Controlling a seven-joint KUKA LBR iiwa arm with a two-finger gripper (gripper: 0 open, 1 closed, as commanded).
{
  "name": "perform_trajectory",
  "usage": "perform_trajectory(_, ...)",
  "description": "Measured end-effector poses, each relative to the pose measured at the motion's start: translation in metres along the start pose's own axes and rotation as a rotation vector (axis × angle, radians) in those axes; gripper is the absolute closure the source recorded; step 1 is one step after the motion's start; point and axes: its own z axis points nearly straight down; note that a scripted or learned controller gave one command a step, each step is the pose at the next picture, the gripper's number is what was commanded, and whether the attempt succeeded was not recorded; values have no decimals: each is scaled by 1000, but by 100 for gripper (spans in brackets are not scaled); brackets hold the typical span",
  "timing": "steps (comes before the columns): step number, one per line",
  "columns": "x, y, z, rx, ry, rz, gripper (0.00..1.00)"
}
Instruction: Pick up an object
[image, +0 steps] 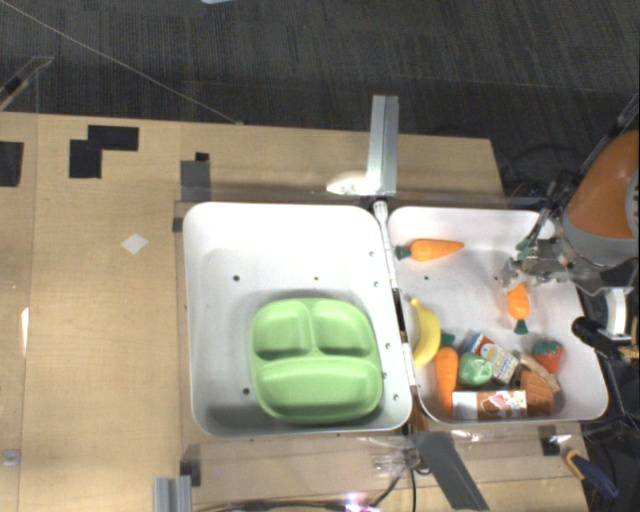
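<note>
My gripper (524, 268) hangs over the right side of the right bin (470, 228), reaching in from the right below the arm's orange band (605, 200). A small orange toy carrot (518, 301) lies just under and in front of the gripper tip; I cannot tell whether they touch. Another carrot (433, 249) lies near the bin's far-left corner. Along the near side sit a banana (425, 333), an upright carrot (446, 369), a green toy (476, 371), a small printed box (497, 353), a strawberry (546, 355) and a white carton (490, 404).
The left bin (230, 250) holds a green divided plate (316, 358) toward its near side. A metal post (384, 145) stands behind the wall between the two bins. Dark cables and a black fitting (605, 335) sit at the right bin's right edge.
</note>
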Motion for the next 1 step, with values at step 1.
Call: perform_trajectory(1,68,1,-103,14,-1,38,100)
